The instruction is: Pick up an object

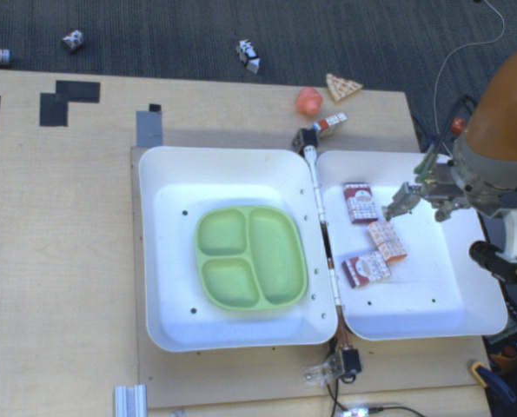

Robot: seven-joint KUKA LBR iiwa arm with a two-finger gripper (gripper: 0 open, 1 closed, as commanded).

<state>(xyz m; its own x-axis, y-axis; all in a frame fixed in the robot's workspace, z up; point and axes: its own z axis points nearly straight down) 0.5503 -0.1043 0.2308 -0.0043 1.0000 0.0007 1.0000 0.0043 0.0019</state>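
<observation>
Three small red-and-white packets lie in the right bin (432, 311): one at the upper left (359, 202), one in the middle (387, 241), one lower down (365, 269). My gripper (420, 208) hangs over the right bin's upper part, just right of the upper packet and above the middle one. It looks open, and nothing shows between its fingers. The left fingertip (399, 205) is close to the middle packet's top end. A green divided plate (251, 257) rests in the left bin (167, 233).
Behind the bins on the bench lie an orange ball (308, 101), a toy pizza slice (343, 86) and a small red-and-white tube (329, 123). The ridge where the two bins meet (323, 233) runs between plate and packets. Cables trail at the right.
</observation>
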